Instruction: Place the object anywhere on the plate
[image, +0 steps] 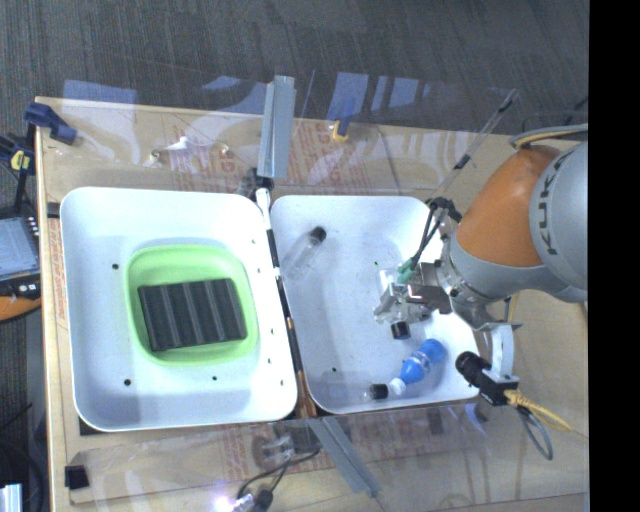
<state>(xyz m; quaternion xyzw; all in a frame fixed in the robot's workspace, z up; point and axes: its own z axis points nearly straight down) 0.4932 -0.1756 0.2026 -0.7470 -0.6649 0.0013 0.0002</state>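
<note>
Green plate (190, 268) with a dark ribbed insert (191, 311) is seated in the left bin (85, 300). A clear tube (303, 250) lies upper-left in the right bin (340, 370); a blue bottle (418, 365) lies near its front wall. Pincer (398, 312) is hung just above the bottle; its state cannot be told.

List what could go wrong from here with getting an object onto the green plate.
1. The gripper hangs over the right bin near the blue bottle and a small dark piece; it may close off-target or nudge them away.
2. The clear tube lies near the bin's left wall, awkward to grasp.
3. The green plate sits in the other bin, so a loose hold could drop the load crossing the divider.
</note>
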